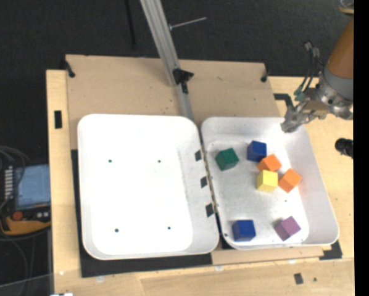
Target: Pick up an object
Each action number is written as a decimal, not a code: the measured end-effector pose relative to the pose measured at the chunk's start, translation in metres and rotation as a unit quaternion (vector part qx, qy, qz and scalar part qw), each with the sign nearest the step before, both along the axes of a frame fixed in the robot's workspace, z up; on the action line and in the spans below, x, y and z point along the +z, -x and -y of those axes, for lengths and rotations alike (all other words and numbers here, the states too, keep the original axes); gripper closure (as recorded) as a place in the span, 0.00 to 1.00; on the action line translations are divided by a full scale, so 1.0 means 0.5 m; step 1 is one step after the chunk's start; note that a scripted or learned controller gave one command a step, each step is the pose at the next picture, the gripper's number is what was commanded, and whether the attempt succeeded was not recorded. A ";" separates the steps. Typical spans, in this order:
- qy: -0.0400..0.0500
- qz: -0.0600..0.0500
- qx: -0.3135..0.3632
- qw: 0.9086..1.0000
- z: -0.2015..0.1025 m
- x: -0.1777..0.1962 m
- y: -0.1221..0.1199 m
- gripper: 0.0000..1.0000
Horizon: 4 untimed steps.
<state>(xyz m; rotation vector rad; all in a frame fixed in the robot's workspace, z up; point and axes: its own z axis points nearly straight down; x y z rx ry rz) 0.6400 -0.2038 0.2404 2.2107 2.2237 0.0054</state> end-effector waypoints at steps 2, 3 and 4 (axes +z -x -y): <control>-0.001 -0.003 0.000 1.000 -0.097 -0.045 -0.004 1.00; -0.001 -0.003 0.000 1.000 -0.202 -0.057 0.007 1.00; -0.001 -0.004 0.000 1.000 -0.307 -0.065 0.027 1.00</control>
